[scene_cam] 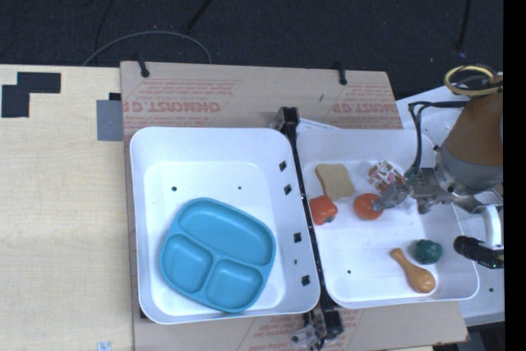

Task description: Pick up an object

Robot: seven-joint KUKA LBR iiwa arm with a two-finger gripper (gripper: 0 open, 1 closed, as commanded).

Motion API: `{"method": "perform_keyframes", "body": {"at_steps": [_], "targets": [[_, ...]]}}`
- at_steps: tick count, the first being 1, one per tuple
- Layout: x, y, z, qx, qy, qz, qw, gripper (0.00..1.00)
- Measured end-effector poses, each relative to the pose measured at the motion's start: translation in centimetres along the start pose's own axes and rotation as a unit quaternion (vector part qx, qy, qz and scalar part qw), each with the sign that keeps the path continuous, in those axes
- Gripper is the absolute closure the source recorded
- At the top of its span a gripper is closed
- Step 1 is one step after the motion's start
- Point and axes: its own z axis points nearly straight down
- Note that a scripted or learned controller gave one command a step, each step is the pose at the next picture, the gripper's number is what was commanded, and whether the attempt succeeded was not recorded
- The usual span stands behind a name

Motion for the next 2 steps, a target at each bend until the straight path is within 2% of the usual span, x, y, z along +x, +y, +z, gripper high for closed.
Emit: {"method": "perform_keyframes", "body": {"at_steps": [1,2], "targets": [[0.1,0.0,4.1,0.002,0.0,0.0,1.0,0.0],[0.0,0.0,2.8,0.001,-0.001,0.001,1.0,1.0]]}}
